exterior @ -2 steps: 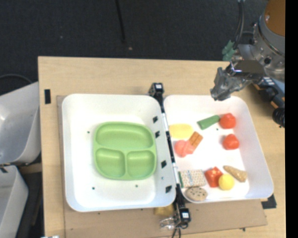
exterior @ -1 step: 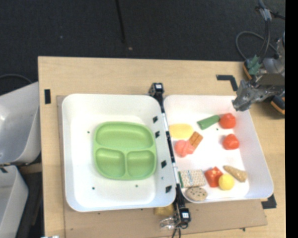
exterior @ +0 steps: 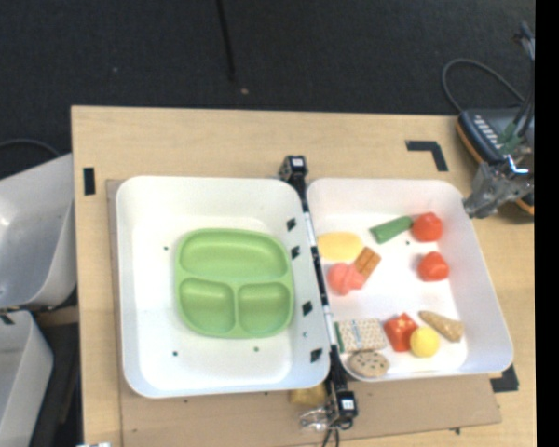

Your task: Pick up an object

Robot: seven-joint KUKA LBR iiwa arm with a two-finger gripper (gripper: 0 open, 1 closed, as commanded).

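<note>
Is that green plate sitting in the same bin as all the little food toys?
No, the green plate lies in the left bin; the toys are in the right bin.

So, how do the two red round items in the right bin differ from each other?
The upper red round item sits near the far wall, right beside the green stick-shaped piece; the lower red round item lies apart, with bare floor around it. The upper one looks slightly larger. Both are red, lumpy and lie in the right white bin.

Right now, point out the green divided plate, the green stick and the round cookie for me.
green divided plate (exterior: 233, 282), camera view, centre ridge.
green stick (exterior: 390, 228), camera view, its middle.
round cookie (exterior: 367, 364), camera view, its top face.
</note>
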